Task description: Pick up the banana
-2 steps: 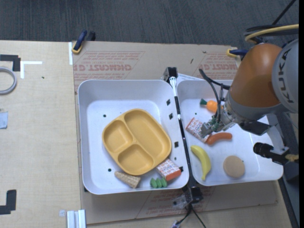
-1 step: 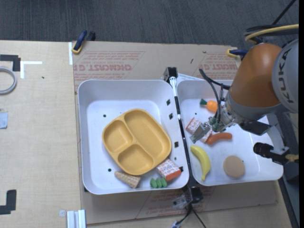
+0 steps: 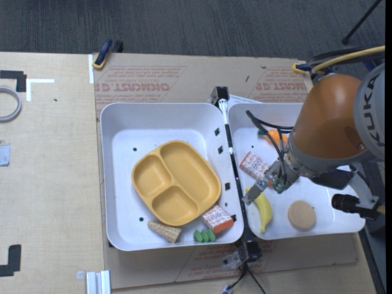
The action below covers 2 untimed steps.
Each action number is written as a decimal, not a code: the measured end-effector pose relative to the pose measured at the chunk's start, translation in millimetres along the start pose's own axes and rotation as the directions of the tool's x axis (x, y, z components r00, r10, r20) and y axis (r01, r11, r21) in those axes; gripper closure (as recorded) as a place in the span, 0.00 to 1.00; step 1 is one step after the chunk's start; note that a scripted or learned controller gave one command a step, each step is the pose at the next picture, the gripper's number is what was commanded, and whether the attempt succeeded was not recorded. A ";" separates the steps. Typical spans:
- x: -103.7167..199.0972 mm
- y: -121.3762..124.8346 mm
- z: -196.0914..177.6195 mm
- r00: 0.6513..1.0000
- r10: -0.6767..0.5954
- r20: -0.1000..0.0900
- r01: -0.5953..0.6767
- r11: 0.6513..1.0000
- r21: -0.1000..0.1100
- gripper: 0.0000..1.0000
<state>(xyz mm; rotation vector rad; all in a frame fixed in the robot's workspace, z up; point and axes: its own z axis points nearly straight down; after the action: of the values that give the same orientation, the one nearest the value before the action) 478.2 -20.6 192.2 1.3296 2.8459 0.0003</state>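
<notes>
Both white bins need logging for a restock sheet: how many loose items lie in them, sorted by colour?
Yellow: 2, the yellow three-compartment plastic plate and the yellow banana.
Tan: 2, the tan wedge-shaped piece and the round tan biscuit-like disc.
Red and white: 2, the small carton and the packet.
Green: 1, the green lumpy toy.
Orange: 1, the orange piece partly hidden under the arm.
Total: 8.

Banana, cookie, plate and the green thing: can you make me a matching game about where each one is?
Things:
1. banana
2. round cookie
3. yellow plate
4. green toy

Places:
A. middle of the left bin
B. right bin, just under the gripper
C. left bin, near the front edge
D. right bin, to the right of the banana

Pairs: 1-B, 2-D, 3-A, 4-C
</notes>
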 end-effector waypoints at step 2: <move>16.4 14.2 0.0 0.906 -0.424 0.001 0.424 0.906 0.000 0.00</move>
<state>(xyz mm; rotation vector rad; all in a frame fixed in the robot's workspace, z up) 478.6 1.1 192.2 0.6802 3.0657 0.0005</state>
